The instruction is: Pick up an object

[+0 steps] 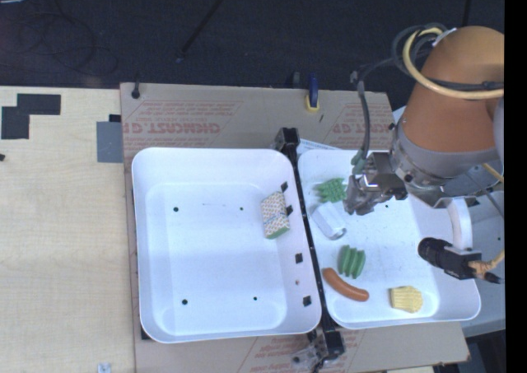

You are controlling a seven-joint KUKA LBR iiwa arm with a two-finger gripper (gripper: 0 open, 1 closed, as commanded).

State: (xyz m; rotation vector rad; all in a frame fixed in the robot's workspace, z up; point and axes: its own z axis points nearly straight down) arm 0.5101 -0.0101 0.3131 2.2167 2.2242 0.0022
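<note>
The gripper [360, 203], its opening impossible to judge from here, hangs in the right bin [461, 307] over a pale, likely light and slippery piece [329, 221], best pinched across its narrow sides.

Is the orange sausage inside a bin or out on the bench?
Inside. The orange sausage lies flat on the floor of the right white bin, between a green ridged piece and a yellow piece.

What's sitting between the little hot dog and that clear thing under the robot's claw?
In the camera view, a dark green ridged toy lies between the hot dog and the clear piece.
</note>
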